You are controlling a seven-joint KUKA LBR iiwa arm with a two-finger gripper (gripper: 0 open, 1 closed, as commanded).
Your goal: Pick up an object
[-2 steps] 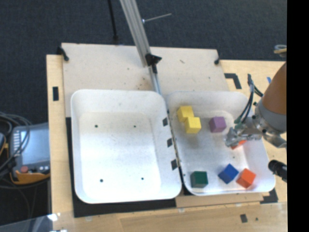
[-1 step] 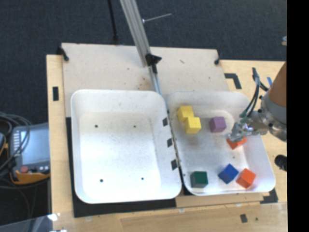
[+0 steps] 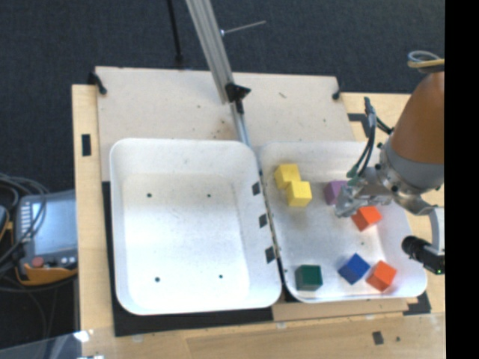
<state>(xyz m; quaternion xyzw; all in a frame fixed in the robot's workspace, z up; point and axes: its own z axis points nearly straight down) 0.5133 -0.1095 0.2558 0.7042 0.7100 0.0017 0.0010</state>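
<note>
- Orange block (image 3: 366,218), the nearer of two orange ones, lies in the right bin (image 3: 322,294), just under and beside the gripper (image 3: 349,203), so I take it for the target.
- Whether the claw is open or closed I cannot tell from where I stand; the wrist hides it.
- Risk: the purple block (image 3: 333,192) sits right beside the claw on its far side. If the claw comes down between the two, it could nudge either away or catch an edge and tip it.
- Risk: the orange block looks turned on its corner, so a grip across it may slip.
- Further off lie the blue block (image 3: 354,268) and a second orange block (image 3: 382,275), close together, then a green block (image 3: 307,277) and the yellow piece (image 3: 292,185). None of these crowds the target.
- The left bin (image 3: 187,223) is well apart.
</note>
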